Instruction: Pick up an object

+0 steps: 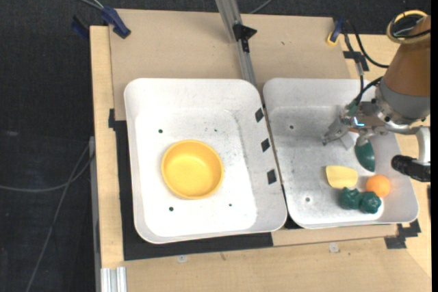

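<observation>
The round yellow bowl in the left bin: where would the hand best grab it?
Probably at the rim of the round yellow bowl, from straight above, one finger inside and one outside. It sits upright and open, alone in the white left bin, and looks too wide to span.

The arm (410, 72) shows a wide orange band over a grey wrist section. Below it sits a pale metal gripper (350, 128) with thin grey fingers, a small blue light and black cables alongside.

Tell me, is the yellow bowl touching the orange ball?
Apart. The camera view shows the yellow bowl alone in the left bin, while the orange ball sits in the right bin.
</observation>
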`<control>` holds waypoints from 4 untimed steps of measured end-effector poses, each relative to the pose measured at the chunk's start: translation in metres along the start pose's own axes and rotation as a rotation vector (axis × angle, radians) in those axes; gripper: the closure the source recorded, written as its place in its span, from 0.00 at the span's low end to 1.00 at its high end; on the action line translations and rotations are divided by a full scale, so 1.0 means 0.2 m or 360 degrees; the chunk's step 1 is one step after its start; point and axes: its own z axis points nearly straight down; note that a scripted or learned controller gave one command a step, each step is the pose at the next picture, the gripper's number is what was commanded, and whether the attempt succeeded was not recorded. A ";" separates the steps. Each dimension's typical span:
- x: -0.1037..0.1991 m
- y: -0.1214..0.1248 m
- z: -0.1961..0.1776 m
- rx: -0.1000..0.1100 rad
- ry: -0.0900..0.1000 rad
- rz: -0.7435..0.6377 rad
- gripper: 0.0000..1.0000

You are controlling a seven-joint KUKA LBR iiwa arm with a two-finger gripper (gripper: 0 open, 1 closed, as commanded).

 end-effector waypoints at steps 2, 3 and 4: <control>0.01 0.01 0.19 -0.0013 0.0000 0.0000 1.00; 0.04 0.00 -0.05 -0.0035 -0.0013 -0.0003 1.00; 0.03 0.04 -0.28 -0.0031 -0.0012 -0.0003 1.00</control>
